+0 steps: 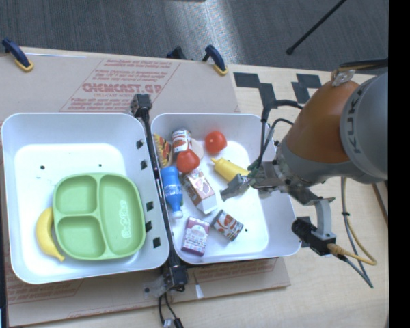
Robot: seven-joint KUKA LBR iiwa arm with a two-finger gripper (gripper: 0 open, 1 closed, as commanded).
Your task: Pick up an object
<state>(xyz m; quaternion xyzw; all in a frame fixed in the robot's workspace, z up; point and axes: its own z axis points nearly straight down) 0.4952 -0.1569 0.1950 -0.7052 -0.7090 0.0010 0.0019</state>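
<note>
Two white bins side by side on a cardboard sheet. Left bin: one green divided tray, three compartments, sitting low and centre; one banana tucked against the tray's left edge, near the bin's lower left wall. Open white floor along the top and right of this bin.

Right bin: two tomatoes, one near the top, one just below and left of it. One blue bottle lying along the left wall. One snack bag at the top left corner, one red-and-white can beside it. Three small cartons: one in the middle, tilted; one purple near the bottom wall; one dark just right of it. One yellow mustard bottle right of centre. Items crowd the left and middle; bare floor runs down the right side and the lower right corner.

Arm reaches in over the right wall, orange band up top, wrist angled down-left. Gripper sits low in the bin, just below the mustard bottle and right of the middle carton. Fingers look close together with nothing visible between them.
</note>
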